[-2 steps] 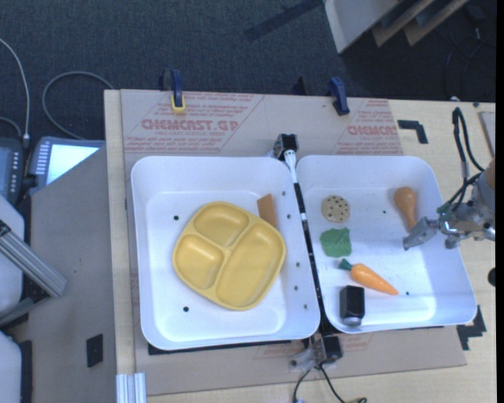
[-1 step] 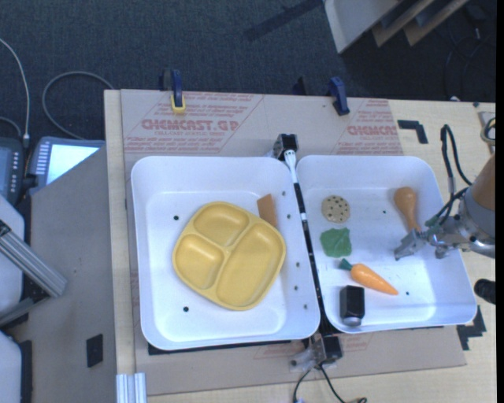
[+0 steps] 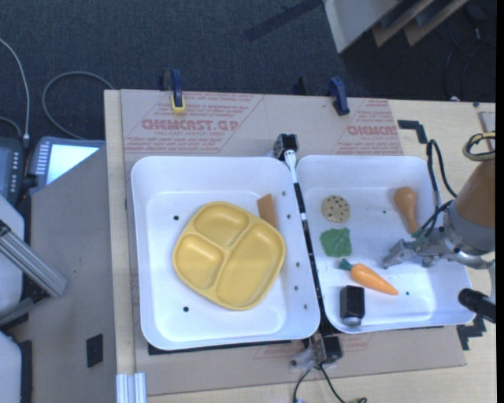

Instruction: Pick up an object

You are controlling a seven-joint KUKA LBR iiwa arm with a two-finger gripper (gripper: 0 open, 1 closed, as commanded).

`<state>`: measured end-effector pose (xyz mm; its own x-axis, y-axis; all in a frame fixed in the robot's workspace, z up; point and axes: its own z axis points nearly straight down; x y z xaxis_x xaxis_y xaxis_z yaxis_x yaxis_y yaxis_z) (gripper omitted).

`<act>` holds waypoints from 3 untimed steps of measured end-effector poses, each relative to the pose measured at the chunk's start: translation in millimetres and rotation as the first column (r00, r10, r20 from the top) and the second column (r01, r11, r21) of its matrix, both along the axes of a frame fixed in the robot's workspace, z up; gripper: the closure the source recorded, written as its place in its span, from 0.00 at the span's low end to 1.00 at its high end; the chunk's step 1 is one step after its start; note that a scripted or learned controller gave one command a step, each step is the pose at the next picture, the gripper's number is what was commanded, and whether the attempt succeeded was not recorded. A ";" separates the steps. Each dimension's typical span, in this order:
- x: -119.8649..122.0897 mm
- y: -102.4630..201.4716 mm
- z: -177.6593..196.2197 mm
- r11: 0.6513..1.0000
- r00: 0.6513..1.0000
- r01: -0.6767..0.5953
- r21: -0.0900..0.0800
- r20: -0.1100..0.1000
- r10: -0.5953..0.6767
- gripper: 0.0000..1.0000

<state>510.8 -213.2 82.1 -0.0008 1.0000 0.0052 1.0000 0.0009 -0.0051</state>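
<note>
Approach step: grey two-finger gripper (image 3: 396,256) hovered with jaws spread, holding nothing, just right of the orange plastic carrot (image 3: 372,279) in the right white bin (image 3: 441,311); next it needed lowering over it.

A brown board-covered tabletop (image 3: 236,118) is sitting on dark blue carpet (image 3: 94,39); cables (image 3: 59,83) are looping on the carpet left of the tabletop, and pale wooden furniture (image 3: 394,20) is standing beyond its far right corner
</note>
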 end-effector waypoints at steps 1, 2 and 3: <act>0.8 -1.2 12.5 1.000 1.000 0.000 -0.005 0.005 0.000 1.00; 5.7 0.2 55.8 1.000 1.000 0.000 -0.008 0.010 0.000 1.00; 16.5 3.0 112.3 1.000 1.000 -0.001 -0.009 0.012 0.001 1.00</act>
